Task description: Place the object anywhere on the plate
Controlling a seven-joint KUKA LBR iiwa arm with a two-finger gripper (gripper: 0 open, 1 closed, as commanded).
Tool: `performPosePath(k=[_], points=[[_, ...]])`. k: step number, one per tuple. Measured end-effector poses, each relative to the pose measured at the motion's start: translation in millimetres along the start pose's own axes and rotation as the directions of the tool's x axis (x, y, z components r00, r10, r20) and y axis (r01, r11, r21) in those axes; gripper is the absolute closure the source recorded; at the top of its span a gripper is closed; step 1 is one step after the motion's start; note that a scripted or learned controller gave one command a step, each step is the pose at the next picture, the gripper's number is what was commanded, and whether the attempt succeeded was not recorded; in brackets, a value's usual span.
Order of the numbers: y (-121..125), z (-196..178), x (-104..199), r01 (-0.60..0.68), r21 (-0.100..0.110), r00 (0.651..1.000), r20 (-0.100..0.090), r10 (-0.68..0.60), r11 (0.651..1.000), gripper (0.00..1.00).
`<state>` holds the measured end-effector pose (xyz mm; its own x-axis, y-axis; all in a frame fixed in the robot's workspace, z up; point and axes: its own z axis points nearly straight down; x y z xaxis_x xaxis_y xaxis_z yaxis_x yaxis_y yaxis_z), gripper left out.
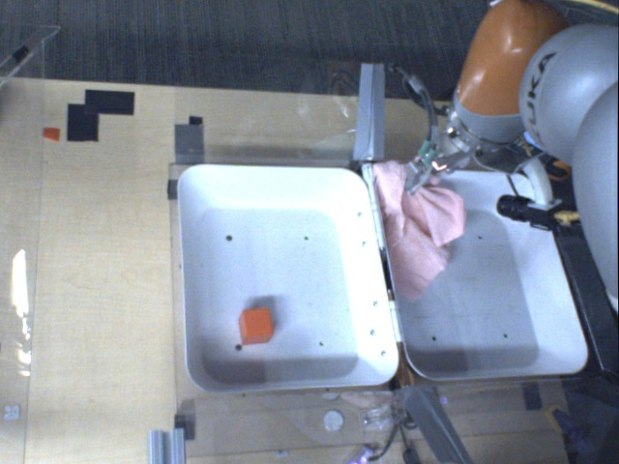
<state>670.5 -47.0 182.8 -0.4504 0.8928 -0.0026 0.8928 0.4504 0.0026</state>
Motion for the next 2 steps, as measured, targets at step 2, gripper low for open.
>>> performPosePath(k=[2], points=[[7.1, -48.3, 49.4, 0.399, -0.002, 0.917, 0.0, -0.399, 0.917, 1.0]])
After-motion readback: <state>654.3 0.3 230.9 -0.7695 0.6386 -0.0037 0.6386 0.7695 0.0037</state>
